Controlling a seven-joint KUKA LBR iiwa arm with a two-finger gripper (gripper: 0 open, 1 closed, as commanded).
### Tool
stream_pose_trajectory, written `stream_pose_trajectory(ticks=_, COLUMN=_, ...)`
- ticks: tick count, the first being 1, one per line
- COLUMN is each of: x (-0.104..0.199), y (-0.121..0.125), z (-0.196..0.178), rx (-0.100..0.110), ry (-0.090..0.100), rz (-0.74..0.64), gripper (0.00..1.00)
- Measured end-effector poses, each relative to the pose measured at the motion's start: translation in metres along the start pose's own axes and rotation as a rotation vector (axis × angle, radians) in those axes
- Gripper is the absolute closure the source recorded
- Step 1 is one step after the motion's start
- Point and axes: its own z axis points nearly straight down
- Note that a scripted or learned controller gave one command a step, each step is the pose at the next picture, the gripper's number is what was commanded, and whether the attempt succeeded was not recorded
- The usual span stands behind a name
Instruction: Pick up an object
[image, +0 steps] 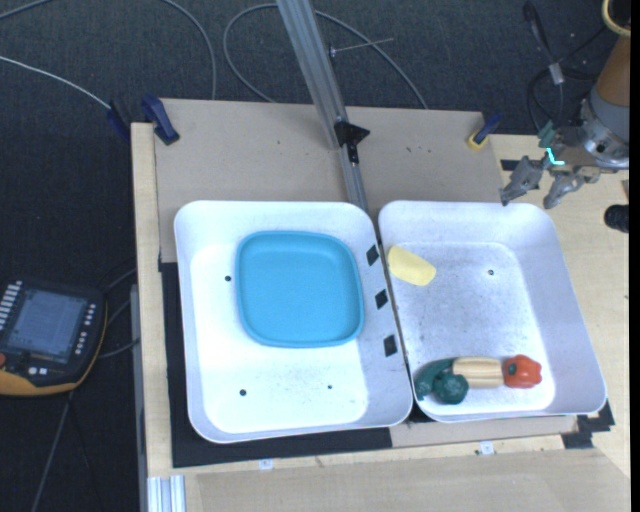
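The right bin (560, 270) holds a yellow lemon-like piece (411, 266) near its far left corner. Along its near wall lie a dark green piece (442, 384), a tan cylinder (478, 372) and a red piece (521, 371) in a row. My gripper (536, 186) hangs above the bin's far right corner, outside the rim, with its two fingers spread and nothing between them. It is far from every object.
The left bin (205, 330) holds a blue square plate (300, 288). A slanted metal pole (322, 75) stands behind the bins. Clamps (160, 120) sit on the board's far edge. A teach pendant (45, 335) lies on the floor at left.
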Motion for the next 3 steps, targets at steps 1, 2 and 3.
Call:
stream_pose_trajectory(ticks=1, x=0.0, y=0.0, z=0.0, rx=0.0, ry=0.0, rz=0.0, gripper=0.0)
stream_pose_trajectory(ticks=2, x=0.004, y=-0.009, z=0.057, rx=0.005, ry=0.001, rz=0.0, gripper=0.0)
stream_pose_trajectory(ticks=3, x=-0.004, y=-0.01, z=0.103, rx=0.004, ry=0.001, rz=0.001, gripper=0.0)
